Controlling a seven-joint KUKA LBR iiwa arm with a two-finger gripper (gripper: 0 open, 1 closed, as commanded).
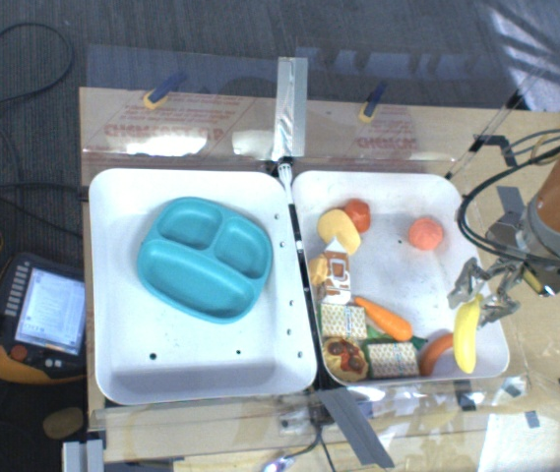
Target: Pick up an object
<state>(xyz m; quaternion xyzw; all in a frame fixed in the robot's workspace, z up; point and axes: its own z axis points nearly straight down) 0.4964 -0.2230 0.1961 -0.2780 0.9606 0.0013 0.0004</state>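
While the gripper hangs over the right bin, its fingers spread wide, a yellow banana lies just below them. Packet labels are unreadable.

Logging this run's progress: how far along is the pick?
Done: the gripper has reached the right bin's right edge, directly above the banana. In hand: nothing is clearly lifted; the banana's top end sits at the gripper, but whether it is grasped cannot be told. Left: a confirmed grasp and lift. The carrot, orange ball and blue tray lie untouched.
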